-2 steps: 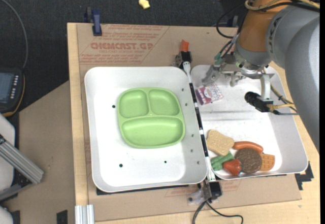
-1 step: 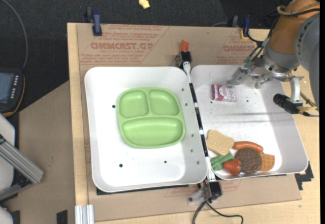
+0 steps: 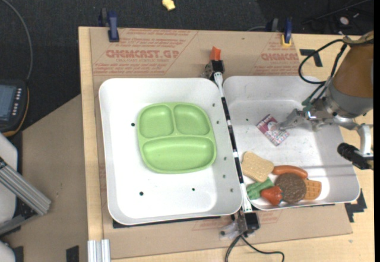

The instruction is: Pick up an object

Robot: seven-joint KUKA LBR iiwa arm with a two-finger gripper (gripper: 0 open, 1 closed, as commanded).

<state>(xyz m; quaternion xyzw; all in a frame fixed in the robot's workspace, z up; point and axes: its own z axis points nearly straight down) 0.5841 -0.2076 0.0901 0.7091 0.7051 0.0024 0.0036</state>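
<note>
Pincer: the gripper (image 3: 289, 120) is at the right of the frame, low inside the right bin (image 3: 261, 91), with its tip pointing toward the left. Its two fingers look a little apart and nothing is between them, so I judge it open and not holding anything.

Nearest object: a small pink and white packet (image 3: 269, 129) lies flat on the floor of the right bin, just to the left of the fingertips and slightly lower in the frame. It seems very near, maybe touching, but I cannot say for sure.

Other objects: toy food is heaped in the lower corner of the right bin: a cracker (image 3: 256, 166), a sausage (image 3: 289, 170), a brown patty (image 3: 292, 187), a waffle (image 3: 313, 189), and something red and green (image 3: 266, 191).

Left bin: the left bin (image 3: 119, 154) holds a green divided plate (image 3: 176, 137), well apart from the gripper.

Step in hand: I think it is the final approach to the packet.

How to do it well: put the fingers on both sides of the packet before closing. The packet is thin and flat, so the fingers should go down to the floor, otherwise it can slide away.
</note>
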